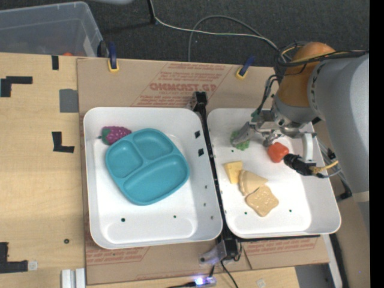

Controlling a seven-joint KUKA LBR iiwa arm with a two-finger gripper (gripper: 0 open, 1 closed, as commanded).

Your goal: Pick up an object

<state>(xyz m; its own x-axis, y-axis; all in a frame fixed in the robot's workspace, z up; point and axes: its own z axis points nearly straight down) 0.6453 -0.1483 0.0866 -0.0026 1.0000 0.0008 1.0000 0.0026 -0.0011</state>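
- Grey arm with its orange band reaches in from three o'clock and hangs low over the right bin, so the pincer sits near that bin's twelve o'clock edge, where the small things lie.
- Just at the pincer's nine o'clock lies a green object, touching or almost touching the tip; I judge this the thing being tried for, but nothing shows it gripped.
- Whether the pincer is apart or together I cannot tell, as the wrist hides it.
- At its four o'clock a red object rests on the bin floor.
- Toward six o'clock in the same bin lie a yellow wedge and a tan cracker-like piece, close together.
- Across the divider, the left bin holds a teal divided plate, with a purple grape bunch tucked at its ten o'clock.
- Both bins sit on the table.
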